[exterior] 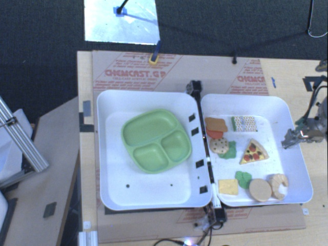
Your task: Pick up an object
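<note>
Dark carpet surrounds the bench (pixel 169 68), where two white bins sit side by side. At the right bin's (pixel 294 158) outer rim hangs the gripper (pixel 296 136), holding nothing; how wide it stands cannot be told. Nearest it, just inward, lies the pizza slice (pixel 253 152), likely the easiest pick; beyond sit a cookie (pixel 219 145), cracker (pixel 228 187) and, farthest, the green tray (pixel 155 140).

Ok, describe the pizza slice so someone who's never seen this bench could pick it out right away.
Start at the right-hand white bin, the one with the toy food. Near its middle lies the pizza slice, right of the cookie and below the speckled white block. It is the one triangular piece, yellow with red dots.
</note>
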Controlling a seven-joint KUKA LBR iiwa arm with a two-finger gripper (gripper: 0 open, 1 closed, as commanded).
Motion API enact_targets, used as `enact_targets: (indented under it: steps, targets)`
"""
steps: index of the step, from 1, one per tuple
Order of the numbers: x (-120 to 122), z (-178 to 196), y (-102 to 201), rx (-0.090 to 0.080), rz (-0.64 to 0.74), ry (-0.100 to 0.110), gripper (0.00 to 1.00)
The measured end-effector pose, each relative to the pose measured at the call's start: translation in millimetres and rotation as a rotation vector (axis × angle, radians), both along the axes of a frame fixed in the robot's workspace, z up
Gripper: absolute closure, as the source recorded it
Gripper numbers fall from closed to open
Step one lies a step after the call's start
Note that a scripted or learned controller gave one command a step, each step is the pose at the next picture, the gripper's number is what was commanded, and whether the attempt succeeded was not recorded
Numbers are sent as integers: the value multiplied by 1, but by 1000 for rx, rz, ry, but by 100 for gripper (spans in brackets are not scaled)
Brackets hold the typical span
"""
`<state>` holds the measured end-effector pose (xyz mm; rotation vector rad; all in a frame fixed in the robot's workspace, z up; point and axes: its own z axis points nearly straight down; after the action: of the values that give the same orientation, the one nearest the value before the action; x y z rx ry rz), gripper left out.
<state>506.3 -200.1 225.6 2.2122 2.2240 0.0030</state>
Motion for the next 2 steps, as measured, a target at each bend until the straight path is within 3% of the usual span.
enact_targets:
  steps: [2]
  targets:
    - [15, 15, 108, 4, 6, 1, 100]
